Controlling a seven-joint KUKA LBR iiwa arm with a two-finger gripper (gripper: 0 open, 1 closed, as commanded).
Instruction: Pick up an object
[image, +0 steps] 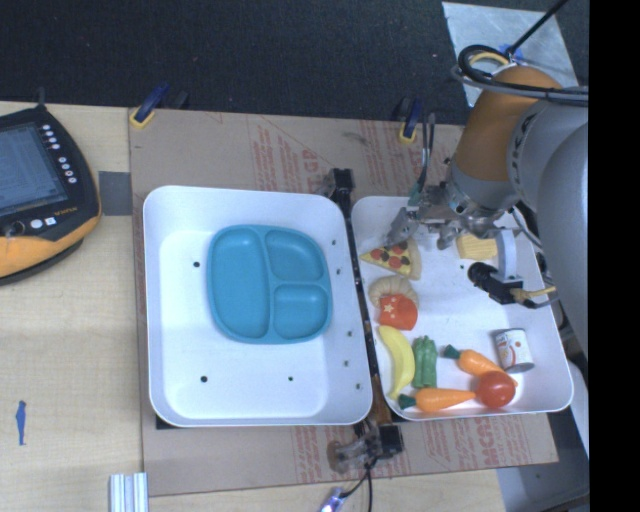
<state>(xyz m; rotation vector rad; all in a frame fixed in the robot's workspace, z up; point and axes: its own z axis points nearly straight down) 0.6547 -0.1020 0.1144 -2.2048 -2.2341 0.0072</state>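
While the arm (520, 130) reaches in from the right, its claw (408, 232) hangs over the right bin's (545, 400) far left corner, fingers apart, just above a pizza slice (393, 259) and gripping nothing. Nearer lie a tomato (397, 312), banana (397, 358), carrot (440, 400) and can (512, 349). A blue plate (268, 282) sits in the left bin (170, 390).

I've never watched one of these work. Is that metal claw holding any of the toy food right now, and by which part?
That cannot be told. The claw hangs right above the pizza slice in the right bin, but nothing visibly sits in its grip.
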